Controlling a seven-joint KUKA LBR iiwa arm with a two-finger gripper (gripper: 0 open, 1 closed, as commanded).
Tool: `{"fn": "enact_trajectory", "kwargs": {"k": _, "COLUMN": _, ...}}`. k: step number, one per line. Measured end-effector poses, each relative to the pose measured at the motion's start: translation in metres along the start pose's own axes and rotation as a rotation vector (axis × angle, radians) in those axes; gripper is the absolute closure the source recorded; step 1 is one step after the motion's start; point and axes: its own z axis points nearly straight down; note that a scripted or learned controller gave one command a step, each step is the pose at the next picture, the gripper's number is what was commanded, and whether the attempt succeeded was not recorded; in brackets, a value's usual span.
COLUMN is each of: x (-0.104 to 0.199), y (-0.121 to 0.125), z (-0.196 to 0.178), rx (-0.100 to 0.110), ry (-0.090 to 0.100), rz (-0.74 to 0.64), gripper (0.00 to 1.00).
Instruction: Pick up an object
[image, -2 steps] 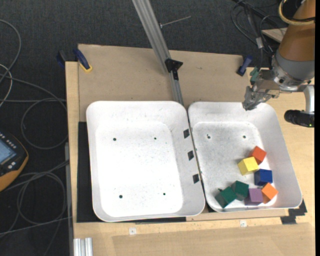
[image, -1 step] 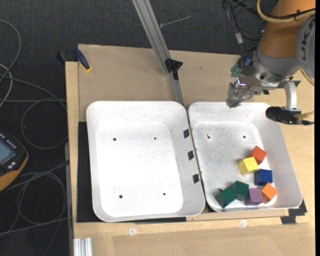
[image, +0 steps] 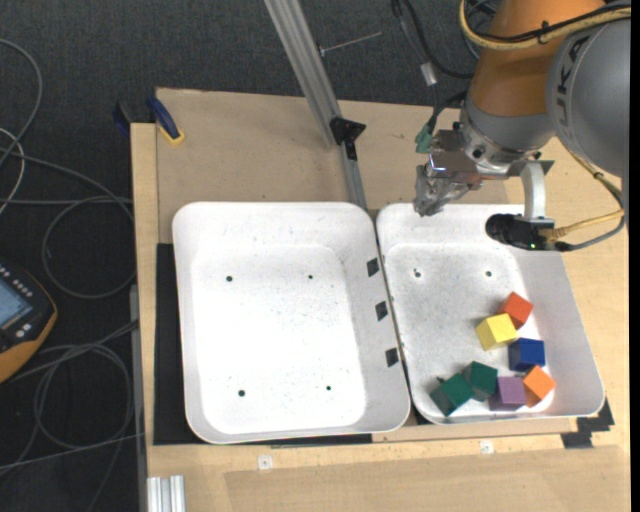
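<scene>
Several small blocks lie in the right bin (image: 420, 300), toward its near right corner: an orange block (image: 518, 307), a yellow block (image: 496, 330), a blue block (image: 527, 353), a second orange block (image: 539, 382), a purple block (image: 511, 390) and two dark green blocks (image: 483, 378) (image: 453, 393). My gripper (image: 428, 203) hangs above the far left edge of the right bin, well away from the blocks. Nothing shows between its fingertips.
The left bin (image: 270, 320) sits beside the right one. A slanted metal pole (image: 320, 90) rises behind the bins. A blue and yellow tool (image: 166, 120) lies at the bench's far left corner. Cables run over the floor at left.
</scene>
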Motion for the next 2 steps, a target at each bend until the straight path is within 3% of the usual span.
{"fn": "enact_trajectory", "kwargs": {"k": 2, "x": 0.109, "y": 0.016, "z": 0.005, "rx": -0.003, "ry": -0.002, "rz": 0.002, "gripper": 1.00}}
